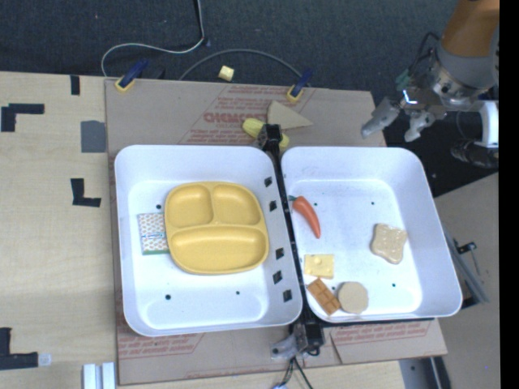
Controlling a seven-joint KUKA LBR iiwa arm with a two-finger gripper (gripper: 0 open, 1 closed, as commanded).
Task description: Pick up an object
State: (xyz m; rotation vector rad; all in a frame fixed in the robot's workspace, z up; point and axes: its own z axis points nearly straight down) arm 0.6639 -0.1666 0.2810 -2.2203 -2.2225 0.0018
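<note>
The right bin (405,164) holds an orange-red chili pepper (307,215), a yellow cheese square (319,264), a brown waffle piece (323,296), a round tan cookie (353,297) and a tan bread-shaped piece (388,242). My gripper (400,120) hangs above the bench beyond the right bin's far right corner, well apart from all of these. Its two fingers (379,123) are spread open with nothing between them.
The left bin (130,217) holds a yellow divided plate (216,227) with a small patterned sponge (152,232) beside its left edge. A black divider clip strip (280,225) joins the bins. Cardboard (203,112), a yellow block (226,73) and cables lie behind.
</note>
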